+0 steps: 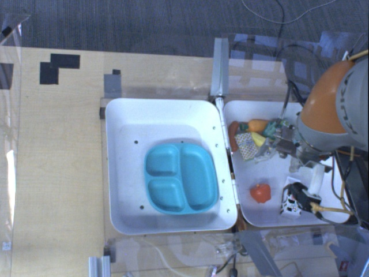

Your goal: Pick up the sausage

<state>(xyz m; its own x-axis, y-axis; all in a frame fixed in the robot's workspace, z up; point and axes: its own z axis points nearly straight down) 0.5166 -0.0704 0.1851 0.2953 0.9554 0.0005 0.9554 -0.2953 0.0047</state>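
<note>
My jaws point(271, 143) hang over the right bin point(271, 215), and I cannot tell whether they are open or closed. Nearest the camera in that bin, a black-and-white toy point(293, 202) lies by the near wall, with a red tomato-like piece point(260, 193) to its left, apart from it. My grey arm point(334, 105) with its orange band crosses above the bin's right side. Further back, just left of my jaws, sits a checkered pouch point(246, 145) with a yellow piece point(259, 138) beside it. The sausage point(233, 136), reddish-brown, lies at the bin's left wall, touching or nearly touching the pouch, clear of my jaws. Behind the pouch is an orange piece point(258, 125). Left of this bin stands the left bin point(121, 154), holding a blue divided plate point(181, 178). Both bins rest on the pale wooden surface point(57, 154).
</note>
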